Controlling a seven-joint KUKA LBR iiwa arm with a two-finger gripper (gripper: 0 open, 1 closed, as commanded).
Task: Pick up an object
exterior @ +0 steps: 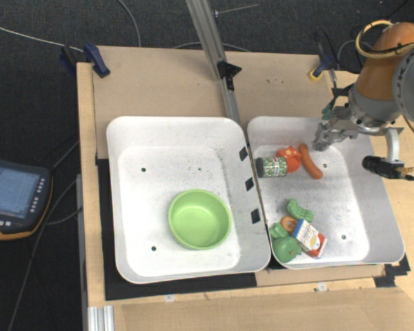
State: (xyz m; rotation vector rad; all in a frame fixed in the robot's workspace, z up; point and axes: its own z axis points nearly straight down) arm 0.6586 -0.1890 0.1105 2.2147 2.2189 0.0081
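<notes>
Item 1. Two shallow white plastic bins are set side by side on the bench; the left bin [124, 143] and the right bin [372, 212] are touching along their inner rims.

Item 2. A round lime-green plastic bowl [199, 218] is placed upright in the left bin, at about 5 o'clock of its floor.

Item 3. Toward 11 o'clock of the right bin's floor, a small dark bottle with a green label [271, 166] is laid on its side, touching a red-orange toy piece [290, 158]; just beside these an orange-red sausage-shaped toy [310, 161] is laid at a slant. All three are judged reachable from above.

Item 4. At 7 o'clock, a cluster is found: a green toy shape [299, 209], a small red-and-white packet [310, 240] and a green rounded piece [283, 248], crowded together, so a clean grasp there is judged harder.

Item 5. The grey two-finger gripper [322, 141] is positioned at 12 o'clock of the right bin, near the sausage toy, apparently as an approach. Nothing is seen between its fingers; whether they are apart or together cannot be told.
</notes>
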